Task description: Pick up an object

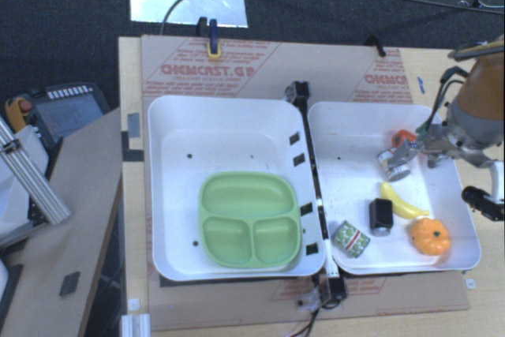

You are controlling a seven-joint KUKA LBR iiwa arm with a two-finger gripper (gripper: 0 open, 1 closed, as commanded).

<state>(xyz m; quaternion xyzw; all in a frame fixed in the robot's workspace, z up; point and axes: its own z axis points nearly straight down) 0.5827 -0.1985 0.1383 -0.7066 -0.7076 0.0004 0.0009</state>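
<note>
So far nothing is lifted. The grey two-finger gripper (392,162) hangs low in the right white bin (347,130), beside a small red-orange object (403,137); whether its jaws are open or closed I cannot tell. Yellow plastic banana (402,202), black block (381,215) and orange pumpkin (429,236) lie nearby, ungrasped.

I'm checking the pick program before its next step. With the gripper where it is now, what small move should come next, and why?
Probably a short descent straight down. The gripper sits over the upper part of the right white bin, close to a small red-orange object there. The yellow banana, black block and orange pumpkin lie farther off.
</note>
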